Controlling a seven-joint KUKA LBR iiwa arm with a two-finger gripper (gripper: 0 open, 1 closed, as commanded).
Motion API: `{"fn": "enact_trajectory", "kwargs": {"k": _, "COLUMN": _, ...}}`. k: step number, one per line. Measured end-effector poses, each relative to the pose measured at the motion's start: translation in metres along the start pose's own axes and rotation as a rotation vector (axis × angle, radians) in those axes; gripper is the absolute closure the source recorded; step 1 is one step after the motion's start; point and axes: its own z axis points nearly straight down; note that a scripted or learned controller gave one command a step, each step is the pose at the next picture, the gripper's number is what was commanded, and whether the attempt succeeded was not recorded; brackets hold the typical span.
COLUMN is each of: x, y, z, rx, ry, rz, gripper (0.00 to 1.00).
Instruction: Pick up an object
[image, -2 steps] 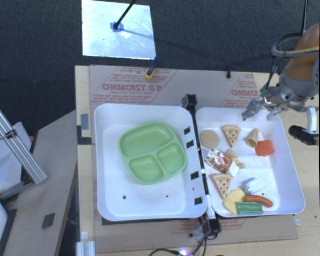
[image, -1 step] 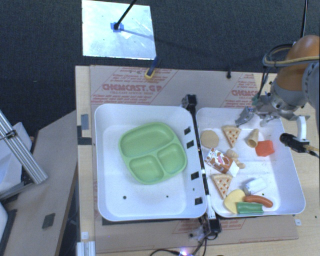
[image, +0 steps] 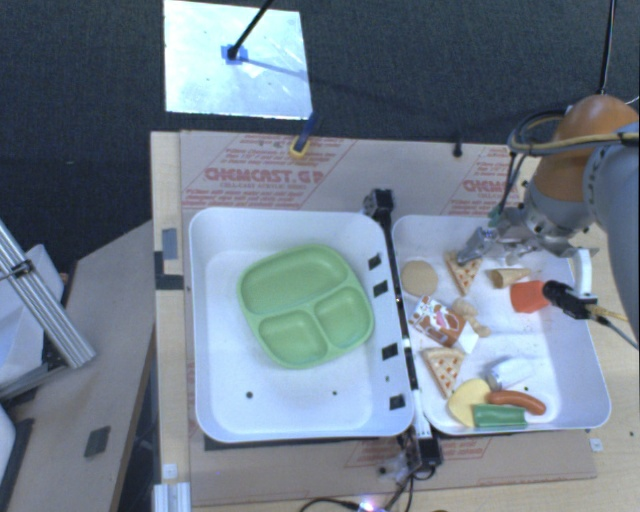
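two white bins sit side by side on the bench (image: 250, 160). left bin (image: 215, 330) holds a green tray (image: 305, 305); the gripper (image: 478, 245) hangs over the right bin's (image: 590, 380) far edge, its grip state unclear.

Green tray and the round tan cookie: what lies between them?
In the camera view, the adjoining white walls of the two bins, with black clips along them, lie between the green tray and the round tan cookie.

End effector (image: 478, 243) hovers over the right bin's (image: 590, 375) toy food.
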Motion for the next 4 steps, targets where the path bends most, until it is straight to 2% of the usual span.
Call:
{"fn": "enact_trajectory", "kwargs": {"k": 1, "x": 0.0, "y": 0.003, "z": -0.015, "rx": -0.007, "ry": -0.001, "rz": -0.003, "gripper": 1.0}}
{"fn": "enact_trajectory", "kwargs": {"k": 3, "x": 0.004, "y": 0.004, "z": -0.105, "rx": -0.002, "ry": -0.001, "rz": -0.002, "gripper": 1.0}}
{"fn": "enact_trajectory", "kwargs": {"k": 4, "x": 0.004, "y": 0.005, "z": -0.135, "rx": 0.0, "ry": 0.0, "rz": -0.002, "gripper": 1.0}}
